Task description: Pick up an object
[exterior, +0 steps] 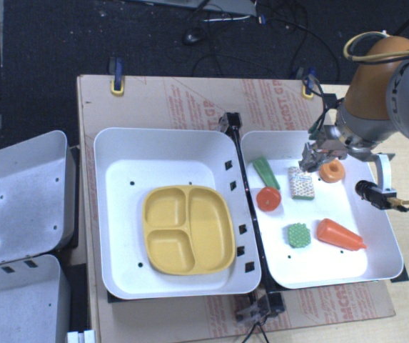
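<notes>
Begin at the gripper (317,157). It hangs low over the back of the right bin (382,259), between the patterned white block (302,186) and the orange ring (331,171). From this slanted overhead view you cannot tell how wide it stands, and nothing can be seen held in it, so treat it as unloaded until the view proves otherwise.

The arm (379,91) reaches in from the right and bends down over the bin's far right corner. That posture keeps the wrist clear of the bin walls, which probably explains the steep approach.

Note the nearest candidates. The patterned white block lies just below and left of the tool; the orange ring lies just to its right, close to the tool body. Either appears to be the likely target. Expect the ring to be harder to seize because it is small and rounded.

Farther out in the same bin you find a green stick (265,172), a red ball (268,200), a green textured block (298,235) and an orange cone (340,235), all lying apart from each other.

The left bin (118,163) holds a yellow divided tray (188,229), well apart from the tool.
</notes>
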{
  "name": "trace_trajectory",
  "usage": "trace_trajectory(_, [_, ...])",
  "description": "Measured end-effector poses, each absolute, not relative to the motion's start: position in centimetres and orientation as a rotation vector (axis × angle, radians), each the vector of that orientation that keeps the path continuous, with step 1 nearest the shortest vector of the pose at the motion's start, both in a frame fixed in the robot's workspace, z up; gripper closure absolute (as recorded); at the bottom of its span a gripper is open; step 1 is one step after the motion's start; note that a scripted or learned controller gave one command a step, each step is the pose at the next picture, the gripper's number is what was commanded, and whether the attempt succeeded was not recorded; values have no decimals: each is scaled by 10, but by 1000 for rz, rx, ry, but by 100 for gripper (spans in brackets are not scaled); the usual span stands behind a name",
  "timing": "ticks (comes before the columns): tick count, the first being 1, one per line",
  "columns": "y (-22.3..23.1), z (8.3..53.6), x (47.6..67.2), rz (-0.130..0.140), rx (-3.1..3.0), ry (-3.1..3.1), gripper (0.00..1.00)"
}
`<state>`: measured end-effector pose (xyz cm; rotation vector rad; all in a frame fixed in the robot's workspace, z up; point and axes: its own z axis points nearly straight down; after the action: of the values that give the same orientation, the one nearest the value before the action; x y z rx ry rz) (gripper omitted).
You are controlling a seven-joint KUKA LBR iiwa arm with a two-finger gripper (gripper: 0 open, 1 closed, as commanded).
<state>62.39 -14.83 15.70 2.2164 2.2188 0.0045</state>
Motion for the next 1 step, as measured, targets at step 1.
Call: trace_trajectory(1, [-149,201,621,5,2215,2220,100])
